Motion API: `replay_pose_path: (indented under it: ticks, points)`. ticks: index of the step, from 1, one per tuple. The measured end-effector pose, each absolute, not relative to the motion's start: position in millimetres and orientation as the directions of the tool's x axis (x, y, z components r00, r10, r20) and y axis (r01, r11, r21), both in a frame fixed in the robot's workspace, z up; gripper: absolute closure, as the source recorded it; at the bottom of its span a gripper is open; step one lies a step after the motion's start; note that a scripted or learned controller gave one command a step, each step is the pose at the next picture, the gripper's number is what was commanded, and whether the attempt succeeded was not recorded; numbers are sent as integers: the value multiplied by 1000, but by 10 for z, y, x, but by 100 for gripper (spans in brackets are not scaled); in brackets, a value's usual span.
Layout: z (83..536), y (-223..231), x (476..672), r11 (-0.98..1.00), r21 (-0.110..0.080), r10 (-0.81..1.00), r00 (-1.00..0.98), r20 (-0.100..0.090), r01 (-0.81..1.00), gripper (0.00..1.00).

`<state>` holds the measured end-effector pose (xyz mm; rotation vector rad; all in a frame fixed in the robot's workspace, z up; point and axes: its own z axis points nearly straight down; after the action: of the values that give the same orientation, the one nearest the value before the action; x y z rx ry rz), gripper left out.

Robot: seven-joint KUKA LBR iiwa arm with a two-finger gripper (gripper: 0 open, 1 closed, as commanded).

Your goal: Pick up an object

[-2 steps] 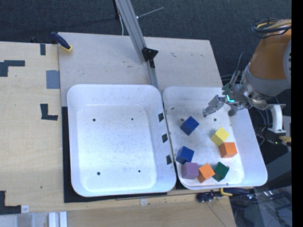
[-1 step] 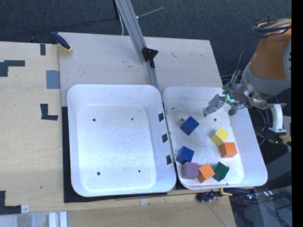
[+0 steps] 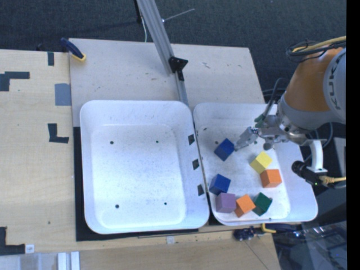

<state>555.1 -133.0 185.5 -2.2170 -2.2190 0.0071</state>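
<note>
Nearest the front of the right bin (image 3: 304, 210), small blocks cluster; farther back, a blue cube (image 3: 224, 149) sits just beside my end effector (image 3: 248, 139), fingers apart and holding nothing. Probably light, rigid: grip opposite flat faces.

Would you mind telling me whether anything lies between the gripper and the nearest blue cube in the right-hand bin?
Nothing visible does. The gripper sits just right of the upper blue cube, with bare bin floor between them; the yellow cube lies off to the lower right.

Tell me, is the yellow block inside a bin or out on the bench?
Inside. The yellow block sits on the floor of the right bin, beside an orange block.
</note>
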Motion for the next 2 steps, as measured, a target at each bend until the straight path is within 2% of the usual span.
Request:
replay_pose_path:
  ticks: [2]
  points:
    - [903,-1316,5556,2,-2,1000,-2,1,1000,0]
